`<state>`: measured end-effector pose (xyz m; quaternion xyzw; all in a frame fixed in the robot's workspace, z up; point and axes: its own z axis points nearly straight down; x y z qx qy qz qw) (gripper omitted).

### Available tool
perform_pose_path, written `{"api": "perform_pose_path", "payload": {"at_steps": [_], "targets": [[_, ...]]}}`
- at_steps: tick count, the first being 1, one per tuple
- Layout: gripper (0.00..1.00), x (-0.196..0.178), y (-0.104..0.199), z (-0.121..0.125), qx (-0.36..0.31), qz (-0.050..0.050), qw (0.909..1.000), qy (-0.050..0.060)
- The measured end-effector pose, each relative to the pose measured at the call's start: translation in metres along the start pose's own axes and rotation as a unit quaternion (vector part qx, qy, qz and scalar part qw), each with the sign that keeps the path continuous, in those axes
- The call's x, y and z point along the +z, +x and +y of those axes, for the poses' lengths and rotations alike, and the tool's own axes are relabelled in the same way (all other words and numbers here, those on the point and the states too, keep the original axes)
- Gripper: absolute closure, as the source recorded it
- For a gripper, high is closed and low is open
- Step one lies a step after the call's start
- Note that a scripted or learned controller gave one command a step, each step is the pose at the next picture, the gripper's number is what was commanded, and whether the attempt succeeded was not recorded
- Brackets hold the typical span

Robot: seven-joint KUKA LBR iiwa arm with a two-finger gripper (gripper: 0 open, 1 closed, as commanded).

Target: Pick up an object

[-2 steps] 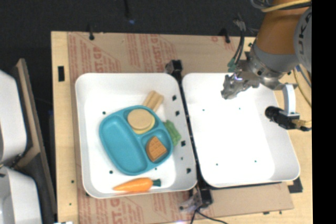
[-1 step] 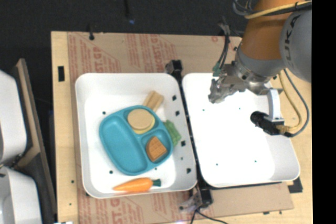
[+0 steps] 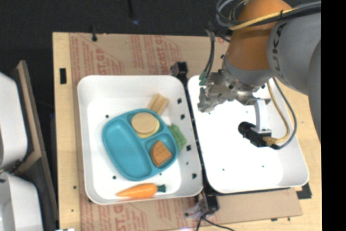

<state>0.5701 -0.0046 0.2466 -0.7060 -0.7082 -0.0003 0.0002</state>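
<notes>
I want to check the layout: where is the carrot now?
The carrot lies in the left bin, near its front edge, just below the blue tray.

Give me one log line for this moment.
arm: over right bin | gripper: near divider | left bin: tray, carrot | grasp: none seen
</notes>
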Motion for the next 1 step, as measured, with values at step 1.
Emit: {"api": "perform_pose_path", "payload": {"at_steps": [1], "targets": [[1.00, -0.0068, 0.0505, -0.0193, -0.001, 0.000, 1.0000, -0.001]]}}
